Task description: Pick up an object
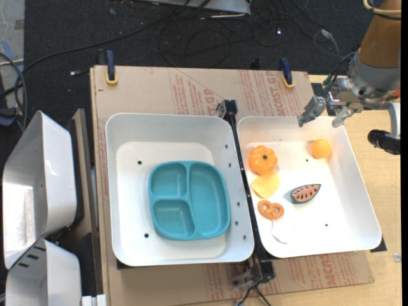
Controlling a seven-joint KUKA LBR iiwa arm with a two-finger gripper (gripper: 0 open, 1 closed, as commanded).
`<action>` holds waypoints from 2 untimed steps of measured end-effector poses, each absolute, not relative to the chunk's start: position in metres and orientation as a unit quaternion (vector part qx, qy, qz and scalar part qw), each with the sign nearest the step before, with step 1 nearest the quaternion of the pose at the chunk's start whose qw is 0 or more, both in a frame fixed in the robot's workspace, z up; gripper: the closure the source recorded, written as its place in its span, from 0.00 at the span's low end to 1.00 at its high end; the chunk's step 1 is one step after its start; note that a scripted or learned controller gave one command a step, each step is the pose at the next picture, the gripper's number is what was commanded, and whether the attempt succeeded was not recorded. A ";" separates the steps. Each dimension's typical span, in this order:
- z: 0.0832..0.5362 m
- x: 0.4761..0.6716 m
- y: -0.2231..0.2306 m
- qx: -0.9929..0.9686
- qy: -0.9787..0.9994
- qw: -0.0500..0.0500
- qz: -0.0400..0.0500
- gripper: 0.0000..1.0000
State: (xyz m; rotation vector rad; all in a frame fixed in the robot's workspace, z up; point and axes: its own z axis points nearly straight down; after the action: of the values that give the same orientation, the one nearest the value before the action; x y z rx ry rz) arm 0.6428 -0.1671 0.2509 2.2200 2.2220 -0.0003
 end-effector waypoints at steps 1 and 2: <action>0.196 0.633 -0.170 0.708 0.707 -0.002 -0.001 0.00; 0.150 0.640 -0.169 0.706 0.708 -0.001 -0.001 0.00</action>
State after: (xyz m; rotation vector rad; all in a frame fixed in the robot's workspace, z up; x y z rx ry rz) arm 0.6398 -0.1695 0.1502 2.2203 2.2253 -0.0031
